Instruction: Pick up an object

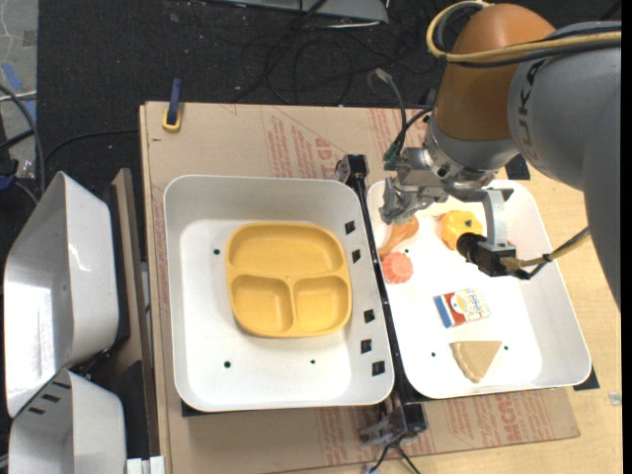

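Claw (pixel 405 203) sits low over the upper left corner of the right bin (pixel 563 294), directly above the top end of an orange carrot-like piece (pixel 400 233). From my seat I cannot tell how it stands or whether it has hold of anything; the metal parts blur together there and the wrist covers most of them. The arm (pixel 553 77) comes in from the right, and its orange band (pixel 489 57) and grey body hide the bin's far rim and part of the worktop (pixel 296 131) behind it.

In the right bin I make out the orange piece lying at a slant, its upper end lost under the claw, with a small pink round thing (pixel 397 267) touching or just beside its lower end. A yellow object (pixel 456 228) lies near the middle top, partly covered by a black fitting (pixel 486 255) and cable hanging from the arm, so I can't make out its shape. Below it lies a small carton (pixel 462 308) printed in red, white and blue, and nearer the front edge a tan wedge (pixel 476 358).

The left bin (pixel 188 294) holds a yellow divided plate (pixel 289 277) with three compartments, lying flat, well apart from the claw.
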### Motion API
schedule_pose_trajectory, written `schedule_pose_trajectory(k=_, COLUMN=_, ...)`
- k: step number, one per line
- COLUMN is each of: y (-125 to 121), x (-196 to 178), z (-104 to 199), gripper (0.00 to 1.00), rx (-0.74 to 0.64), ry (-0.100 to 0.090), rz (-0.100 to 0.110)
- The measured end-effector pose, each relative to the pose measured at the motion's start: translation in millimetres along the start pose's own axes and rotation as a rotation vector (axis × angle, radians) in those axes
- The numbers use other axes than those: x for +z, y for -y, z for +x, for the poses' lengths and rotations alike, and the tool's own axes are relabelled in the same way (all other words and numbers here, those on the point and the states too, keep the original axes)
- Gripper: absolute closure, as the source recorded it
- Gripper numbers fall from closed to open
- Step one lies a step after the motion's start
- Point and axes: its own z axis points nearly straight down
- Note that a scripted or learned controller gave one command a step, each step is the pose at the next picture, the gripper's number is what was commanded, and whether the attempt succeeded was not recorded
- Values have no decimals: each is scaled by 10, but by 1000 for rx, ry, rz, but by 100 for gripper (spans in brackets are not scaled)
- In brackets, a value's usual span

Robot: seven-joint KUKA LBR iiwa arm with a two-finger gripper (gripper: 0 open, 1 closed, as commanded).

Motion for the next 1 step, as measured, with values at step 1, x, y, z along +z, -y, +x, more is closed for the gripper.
schedule_pose_trajectory(k=1, y=183, x=-78, z=532, gripper=100, rx=0, ry=0, rz=-1)
